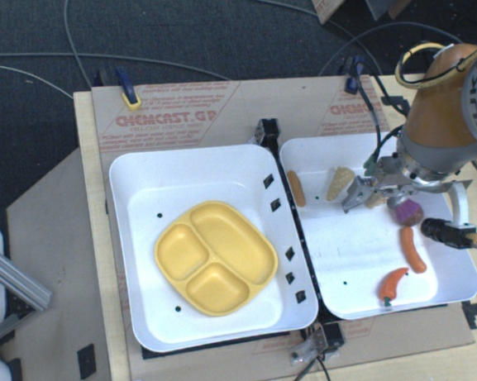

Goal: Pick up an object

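The two-finger gripper (357, 197) is hovering, fingers spread and holding nothing, at right centre over the right white bin (344, 255), beside a tan wedge-shaped piece (338, 182).

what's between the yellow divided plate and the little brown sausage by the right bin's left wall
In the camera view, the two bins' adjoining white walls, with small black clips along the left bin's wall, lie between the yellow three-compartment plate and the small brown sausage-shaped piece.
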Controlling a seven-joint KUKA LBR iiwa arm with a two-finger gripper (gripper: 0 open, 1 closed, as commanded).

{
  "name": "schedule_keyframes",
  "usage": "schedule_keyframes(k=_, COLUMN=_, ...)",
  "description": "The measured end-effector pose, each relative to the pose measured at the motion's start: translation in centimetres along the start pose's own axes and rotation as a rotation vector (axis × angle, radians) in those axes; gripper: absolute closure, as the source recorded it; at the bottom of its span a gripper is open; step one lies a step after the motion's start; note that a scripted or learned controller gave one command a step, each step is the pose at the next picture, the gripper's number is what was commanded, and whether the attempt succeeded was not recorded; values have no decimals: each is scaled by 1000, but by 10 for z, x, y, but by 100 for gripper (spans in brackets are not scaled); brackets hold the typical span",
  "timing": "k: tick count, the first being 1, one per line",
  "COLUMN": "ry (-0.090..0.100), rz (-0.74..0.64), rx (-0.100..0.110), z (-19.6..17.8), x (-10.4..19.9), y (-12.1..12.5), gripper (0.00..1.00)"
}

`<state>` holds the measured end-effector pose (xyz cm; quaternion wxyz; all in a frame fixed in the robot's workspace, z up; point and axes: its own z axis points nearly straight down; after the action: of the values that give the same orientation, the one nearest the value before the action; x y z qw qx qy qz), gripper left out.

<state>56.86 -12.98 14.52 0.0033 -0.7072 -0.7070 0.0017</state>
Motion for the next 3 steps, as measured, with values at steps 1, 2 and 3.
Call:
schedule_keyframes(k=1, ry=-1, rz=0, rx=-8, z=-14, x=0, y=2, gripper=100)
schedule_keyframes(k=2, ry=-4, rz=-1, rx=-14, z=-64, x=-6, y=10, gripper=100)
schedule_keyframes(k=3, ry=-4, rz=-1, rx=-15, z=-119, x=-6, y=12, gripper=100)
